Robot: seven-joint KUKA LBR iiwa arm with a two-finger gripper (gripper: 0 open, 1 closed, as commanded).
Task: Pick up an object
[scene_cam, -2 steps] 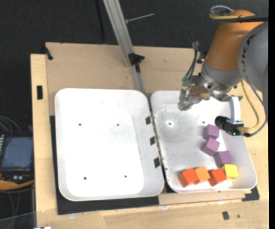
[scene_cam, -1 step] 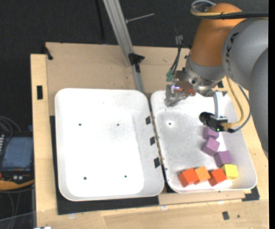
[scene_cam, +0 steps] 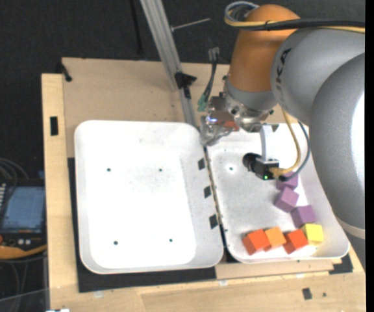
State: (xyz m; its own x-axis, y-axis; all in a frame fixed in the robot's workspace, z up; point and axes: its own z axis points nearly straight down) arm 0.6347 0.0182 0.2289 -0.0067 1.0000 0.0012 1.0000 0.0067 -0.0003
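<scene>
- Camera view: end effector [scene_cam: 216, 127] sits over the far-left corner of the right bin [scene_cam: 236, 197]. Can't tell if it's open or closed, or gripping anything.
- Blocks are in that bin's near-right corner, well apart from the end effector.
- Orange blocks [scene_cam: 257, 240] plus yellow block [scene_cam: 313, 233] form a row along the near rim, running left-right.
- Purple blocks [scene_cam: 286, 199] are strung far-to-near, meeting that row. Each is cube-ish, with no clear long axis.

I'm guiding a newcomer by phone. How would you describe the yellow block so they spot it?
Find the white bin on the view's right, and the row of blocks along its near edge. The yellow block ends that row on the right, beside a red block and below a purple block; it alone is yellow.
</scene>
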